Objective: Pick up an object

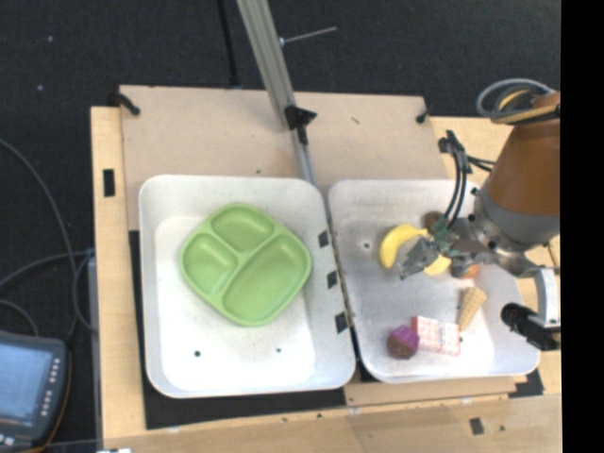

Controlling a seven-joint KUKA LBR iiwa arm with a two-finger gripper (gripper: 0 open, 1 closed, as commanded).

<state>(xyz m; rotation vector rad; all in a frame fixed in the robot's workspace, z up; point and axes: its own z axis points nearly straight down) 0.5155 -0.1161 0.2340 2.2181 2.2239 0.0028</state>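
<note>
Nearest the camera, in the right bin [363, 352], a dark purple object [403, 342] is seen touching a pink-and-white box [438, 335], with a cone-shaped piece [469, 307] just beyond them. Farther up the same bin lies the yellow banana [404, 245], judged the likeliest thing to be picked. The tool [422, 256] is seen low over the banana's right end, reaching in from the right, so the fruit extends mostly leftward from it. The banana's long axis is curved, running from its left end across and down to the right, under the tool. Whether the tool is parted or closed around the banana cannot be told. A green divided plate [247, 264] rests in the left bin [160, 253], well apart.
</note>
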